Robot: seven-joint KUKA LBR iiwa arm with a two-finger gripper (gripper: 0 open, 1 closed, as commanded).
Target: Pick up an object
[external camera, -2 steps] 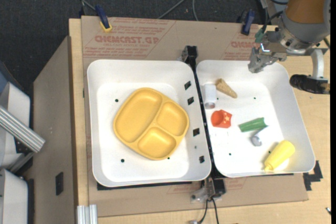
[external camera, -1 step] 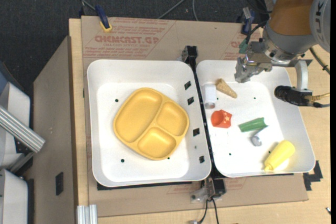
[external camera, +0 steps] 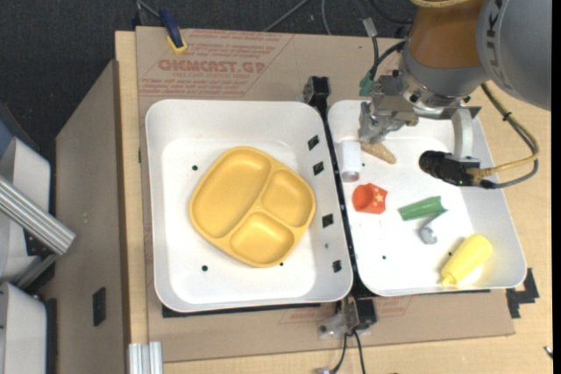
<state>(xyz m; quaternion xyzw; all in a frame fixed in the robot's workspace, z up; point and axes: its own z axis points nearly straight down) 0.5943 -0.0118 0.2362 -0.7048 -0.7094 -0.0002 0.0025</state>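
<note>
Approach step, nothing lifted yet. Pincer (external camera: 379, 129) low in right bin (external camera: 500, 276), upper-left corner, just above tan piece (external camera: 380, 153) beside white cylinder (external camera: 351, 158). Finger state: cannot tell. Next: centre over tan piece, descend, close, lift. Risk: neighbouring cylinder, bin wall crowding grasp.

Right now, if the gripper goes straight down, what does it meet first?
Probably the tan piece just below the gripper, beside the white cylinder in the right bin; depth is unclear.
</note>
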